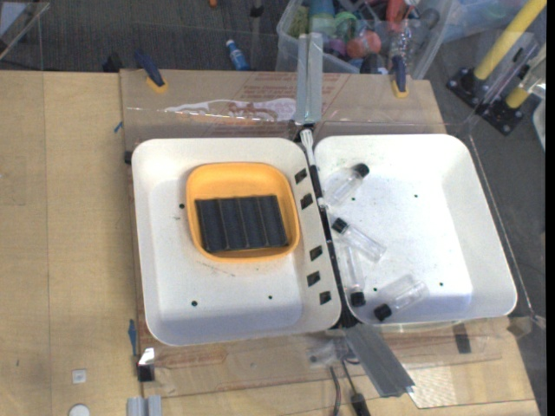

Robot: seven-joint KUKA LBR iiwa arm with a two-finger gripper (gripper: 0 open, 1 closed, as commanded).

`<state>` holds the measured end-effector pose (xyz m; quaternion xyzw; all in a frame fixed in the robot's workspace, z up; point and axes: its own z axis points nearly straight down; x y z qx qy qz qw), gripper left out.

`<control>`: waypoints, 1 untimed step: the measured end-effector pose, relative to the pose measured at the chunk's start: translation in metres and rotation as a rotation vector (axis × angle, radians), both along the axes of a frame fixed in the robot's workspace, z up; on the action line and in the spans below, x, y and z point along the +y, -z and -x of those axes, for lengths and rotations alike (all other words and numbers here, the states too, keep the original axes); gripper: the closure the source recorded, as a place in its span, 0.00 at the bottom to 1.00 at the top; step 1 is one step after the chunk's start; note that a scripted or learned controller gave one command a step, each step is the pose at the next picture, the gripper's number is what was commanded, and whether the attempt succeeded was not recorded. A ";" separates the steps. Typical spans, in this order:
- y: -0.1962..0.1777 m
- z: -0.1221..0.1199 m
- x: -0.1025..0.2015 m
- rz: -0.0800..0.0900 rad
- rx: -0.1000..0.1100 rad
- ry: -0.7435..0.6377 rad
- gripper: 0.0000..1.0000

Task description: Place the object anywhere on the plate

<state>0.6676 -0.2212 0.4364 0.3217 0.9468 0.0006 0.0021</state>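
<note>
Wooden bench (61,232) held two white bins. Left bin (165,302): orange plate (201,180) carrying black ribbed block (241,224). Right bin (451,232): clear black-capped vials (364,245). No readable writing.

Single fixed camera high above the bench (61,232), looking down at a slant, left bin (165,310) and right bin (460,232) side by side mid-frame, near bench edge at the bottom, floor clutter and a clear tub (364,16) beyond the far edge

Robotics lab: taped white bins (416,232), clamps (153,74), toy tub (364,11).
</note>
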 end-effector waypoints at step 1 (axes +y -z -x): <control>0.000 0.005 0.001 0.000 0.000 -0.156 1.00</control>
